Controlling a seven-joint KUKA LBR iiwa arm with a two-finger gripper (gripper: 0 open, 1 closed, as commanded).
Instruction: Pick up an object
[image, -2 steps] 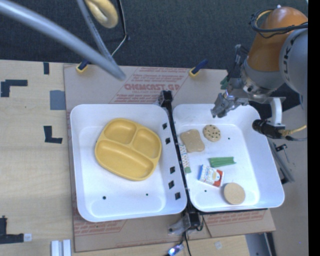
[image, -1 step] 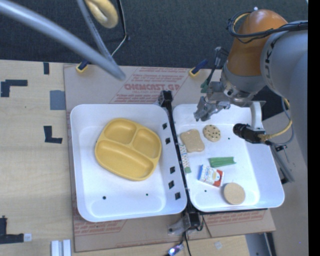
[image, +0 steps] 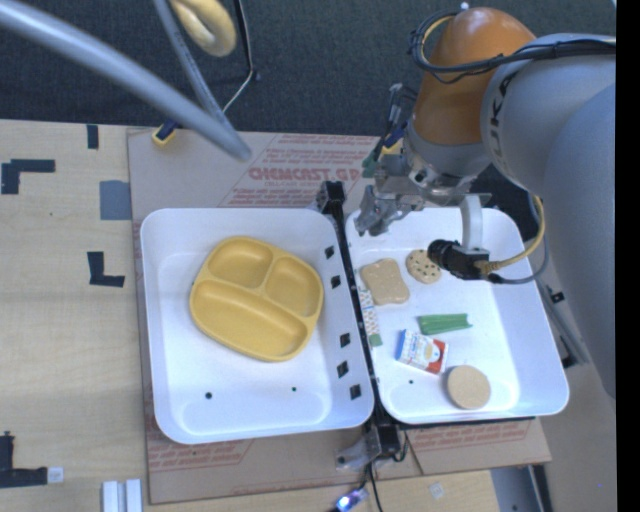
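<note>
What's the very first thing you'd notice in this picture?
The big grey robot arm with its shiny orange band reaches in from the right, its gripper hanging over the top left corner of the right white bin. Next comes the bright yellow plastic divided plate, alone in the left white bin. Small toy foods, like a chocolate chip cookie, lie in the right bin.

Red print on the cardboard sheet (image: 290, 165) under the bins reads roughly "CHEMCAST", followed by letters too faint to make out. The small carton (image: 421, 351) bears colored print too small to read.
</note>
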